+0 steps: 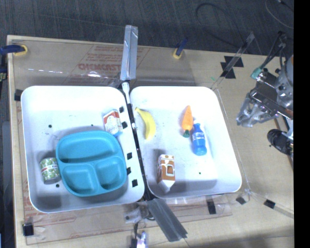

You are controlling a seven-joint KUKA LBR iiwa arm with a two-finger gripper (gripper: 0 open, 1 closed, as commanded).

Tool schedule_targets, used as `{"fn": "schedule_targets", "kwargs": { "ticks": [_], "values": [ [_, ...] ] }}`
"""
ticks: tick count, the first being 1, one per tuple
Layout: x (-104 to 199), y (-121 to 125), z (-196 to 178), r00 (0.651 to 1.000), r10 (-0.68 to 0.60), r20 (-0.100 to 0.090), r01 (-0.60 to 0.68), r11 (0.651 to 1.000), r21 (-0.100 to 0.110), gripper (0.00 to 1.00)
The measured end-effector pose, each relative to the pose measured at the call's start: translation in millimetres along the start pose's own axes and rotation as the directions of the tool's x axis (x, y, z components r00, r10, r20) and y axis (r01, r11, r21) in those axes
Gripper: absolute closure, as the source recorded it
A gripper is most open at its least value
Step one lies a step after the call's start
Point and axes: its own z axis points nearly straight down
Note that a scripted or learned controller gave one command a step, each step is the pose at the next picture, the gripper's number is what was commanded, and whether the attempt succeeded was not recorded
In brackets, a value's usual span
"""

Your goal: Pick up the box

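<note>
With the gripper (258, 110) parked outside the right bin (217, 105), jaws' state untellable, it risks grabbing the small carton (111, 122) instead of the box (166, 169).

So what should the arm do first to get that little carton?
Probably swing left and hover above the orange-and-white carton. The gripper sits outside the right bin, past its right rim, while the carton lies near the bin's front edge, apart from the banana and blue bottle.
</note>
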Motion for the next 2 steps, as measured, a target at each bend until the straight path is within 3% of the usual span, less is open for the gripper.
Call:
{"fn": "schedule_targets", "kwargs": {
  "ticks": [1,2],
  "values": [
    [-1,-6,-32,0.891,0.454,0.001,-0.454,0.891,0.002,1.0],
    [-9,1,-49,0.718,0.696,0.002,-0.696,0.718,0.002,1.0]
  ]
}}
